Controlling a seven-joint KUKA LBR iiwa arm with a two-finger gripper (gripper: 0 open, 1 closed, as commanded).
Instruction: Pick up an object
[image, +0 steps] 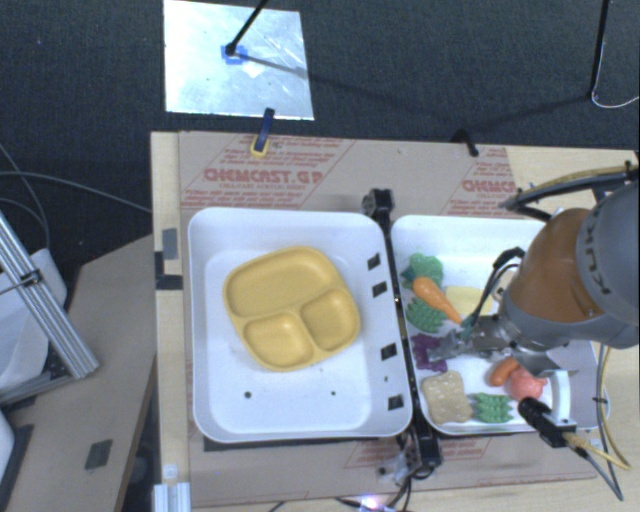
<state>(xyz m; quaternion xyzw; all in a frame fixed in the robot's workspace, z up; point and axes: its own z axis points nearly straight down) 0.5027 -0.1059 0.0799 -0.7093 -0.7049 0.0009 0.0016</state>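
My claw (462, 340) hangs over the right bin (470, 228) beside a smooth tapered carrot (436, 294); its opening I cannot tell.

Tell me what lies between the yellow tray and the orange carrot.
In the camera view, between the yellow tray and carrot: bare bin floor, then the black-clipped divider.

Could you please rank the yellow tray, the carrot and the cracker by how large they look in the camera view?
1. yellow tray, by far the largest
2. cracker
3. carrot

The cracker and carrot look close in size, so their order is unsure.
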